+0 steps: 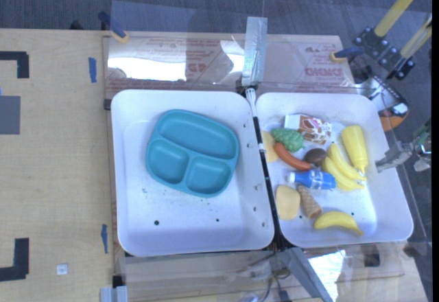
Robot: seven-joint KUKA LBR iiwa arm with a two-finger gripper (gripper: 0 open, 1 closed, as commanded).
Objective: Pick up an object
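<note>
The wooden worktop [55, 177] stretches out to the left, bare apart from some black and blue tape marks. On it sit the two shallow white bins, side by side and touching along a middle seam. The left bin [137, 225] carries a teal divided plate [192, 152], three compartments, lying flat and a little askew toward the bin's upper half. A few dark specks dot the bin floor below it.

The right bin [394, 222] is where the pickable things lie, crowded into its left and centre. A bunch of yellow bananas [341, 170] runs down the middle, with a yellow bottle-like piece [354, 145] just beside it on the right and a single banana [337, 221] lying apart near the front wall. A white carton with red print [310, 128] sits at the top of the pile, a green leafy vegetable [287, 138] just below it, and an orange carrot [289, 156] slanting under that. A small blue and white bottle [312, 180] lies on its side between the carrot and a pale yellow lump [287, 201], which touches a tan cone [310, 206]. A little brown round thing [315, 154] nestles against the bananas.

The pincer [394, 158] hangs at the right bin's right rim (it is small and blurred from here), beside the bananas but apart from them; I cannot tell how wide it stands.
</note>
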